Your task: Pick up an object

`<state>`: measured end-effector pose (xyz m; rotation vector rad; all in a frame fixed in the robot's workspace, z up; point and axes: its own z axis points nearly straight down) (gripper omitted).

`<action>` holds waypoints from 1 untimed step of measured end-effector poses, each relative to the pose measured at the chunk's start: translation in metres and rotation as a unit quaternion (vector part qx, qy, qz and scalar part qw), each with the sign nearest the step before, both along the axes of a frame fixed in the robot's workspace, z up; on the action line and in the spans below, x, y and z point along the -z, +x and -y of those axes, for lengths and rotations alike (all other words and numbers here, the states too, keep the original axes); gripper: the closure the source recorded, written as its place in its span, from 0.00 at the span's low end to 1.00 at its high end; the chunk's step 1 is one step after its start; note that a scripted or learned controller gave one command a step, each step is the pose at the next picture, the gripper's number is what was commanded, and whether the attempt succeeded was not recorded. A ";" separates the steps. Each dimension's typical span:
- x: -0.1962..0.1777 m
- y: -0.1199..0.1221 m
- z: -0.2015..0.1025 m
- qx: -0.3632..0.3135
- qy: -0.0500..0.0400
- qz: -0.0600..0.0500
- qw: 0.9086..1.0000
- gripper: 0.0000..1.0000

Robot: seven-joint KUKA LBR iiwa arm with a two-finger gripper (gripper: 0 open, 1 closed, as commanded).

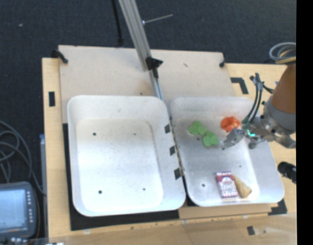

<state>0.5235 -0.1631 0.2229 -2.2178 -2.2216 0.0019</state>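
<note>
- Gripper (236, 137) sits low over the right bin (263, 188), in its upper right part. Metal tip points down-left across the bin floor.
- Can't tell from this angle how the gripper is set, and nothing is visibly held in it.
- Nearest candidate: orange object (229, 122), just up-left of the tip, close beside it or touching. Contact is not resolvable here.
- Next nearest: two green pieces (203, 133), left of the tip, near but apart from it. They lie along a diagonal running from upper left to lower right, with the lower piece closest to the tip.
- Further out: small red-and-white box (225, 184) at the front of the same bin, long axis roughly front to back. A tan wedge (242, 188) lies against its right side. Both are well apart from the gripper, toward the near edge.
- Left bin (85, 137) is across the divider, far from the gripper.
- Arm (282, 106) reaches in from the right, orange band above the grey wrist, cables looping over the top. Wrist is tilted so the tool leans in toward the bin centre.
- My read: the pick is not done yet. The orange object is the likely target, needing a short shift up-left to centre it before closing. Risk is nudging it aside rather than capturing it.
</note>
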 end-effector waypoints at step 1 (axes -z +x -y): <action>-0.002 0.001 0.000 0.001 -0.001 0.002 1.000 0.00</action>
